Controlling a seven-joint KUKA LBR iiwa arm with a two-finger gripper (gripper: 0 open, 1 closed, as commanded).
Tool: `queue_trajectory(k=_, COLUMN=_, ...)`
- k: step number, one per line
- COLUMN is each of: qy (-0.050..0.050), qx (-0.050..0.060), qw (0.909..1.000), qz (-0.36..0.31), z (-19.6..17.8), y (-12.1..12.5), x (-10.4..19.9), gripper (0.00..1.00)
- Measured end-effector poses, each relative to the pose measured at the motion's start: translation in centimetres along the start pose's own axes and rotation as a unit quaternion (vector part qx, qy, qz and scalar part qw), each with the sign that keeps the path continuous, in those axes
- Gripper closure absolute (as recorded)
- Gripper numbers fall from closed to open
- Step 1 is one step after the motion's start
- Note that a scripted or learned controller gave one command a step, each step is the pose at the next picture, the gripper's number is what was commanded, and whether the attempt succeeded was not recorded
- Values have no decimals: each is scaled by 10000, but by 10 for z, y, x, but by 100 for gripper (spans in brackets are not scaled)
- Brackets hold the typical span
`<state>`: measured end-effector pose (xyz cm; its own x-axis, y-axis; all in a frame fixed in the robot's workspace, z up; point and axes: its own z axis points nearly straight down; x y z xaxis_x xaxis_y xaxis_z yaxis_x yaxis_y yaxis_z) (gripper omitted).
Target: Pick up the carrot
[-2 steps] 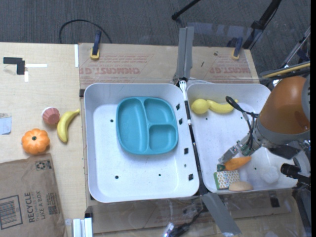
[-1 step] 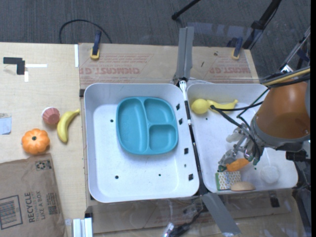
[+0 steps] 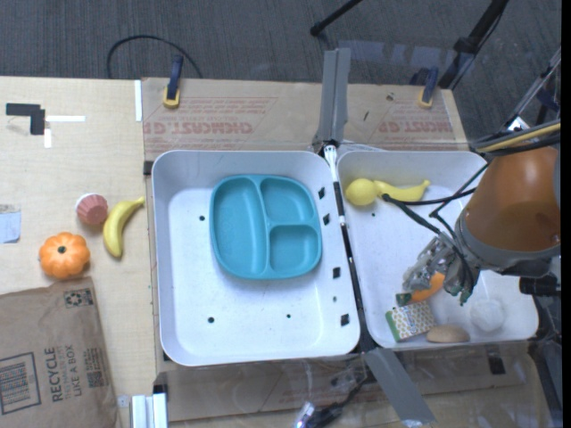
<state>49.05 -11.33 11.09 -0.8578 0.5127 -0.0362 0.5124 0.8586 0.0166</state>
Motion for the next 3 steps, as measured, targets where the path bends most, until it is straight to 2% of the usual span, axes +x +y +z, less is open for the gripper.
queue_trajectory(k=1, qy=174, qx=84, qw=9996, qz=193, z=-81, y=66, x=50, gripper=100)
queue_trajectory(k=2, qy=162, qx=111, qw=9876, qz=1560, z=-81, y=49, x=41, gripper=100)
queue_trajectory(k=3, qy=184, qx=87, qw=9998, qz=28, z=-81, y=36, x=33, gripper=100)
